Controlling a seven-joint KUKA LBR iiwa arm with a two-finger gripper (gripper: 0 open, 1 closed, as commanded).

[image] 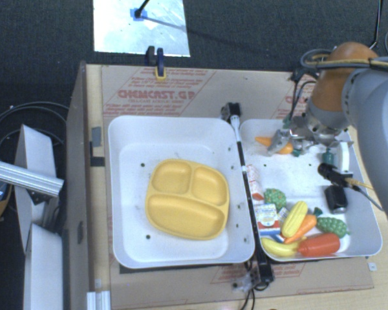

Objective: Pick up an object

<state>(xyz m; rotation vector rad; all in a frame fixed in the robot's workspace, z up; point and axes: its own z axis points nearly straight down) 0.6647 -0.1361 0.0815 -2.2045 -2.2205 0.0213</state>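
My gripper (288, 141) is low over the far left corner of the right bin (368, 237). A small orange toy (272, 144) lies right against the gripper's left side, partly covered by it. Whether it is gripped cannot be made out. Along the near side of the same bin lies a pile of toy food: a broccoli (275, 197), a corn cob (295, 216), a carrot (303, 227), a banana (277, 247), a red pepper (321, 244) and a green knobbly piece (332, 225).
A yellow divided plate (186, 199) lies in the middle of the left bin (126, 141). A white and red packet (265, 213) rests by the divider between the bins. The grey arm (375, 102) comes in over the right bin's far right corner.
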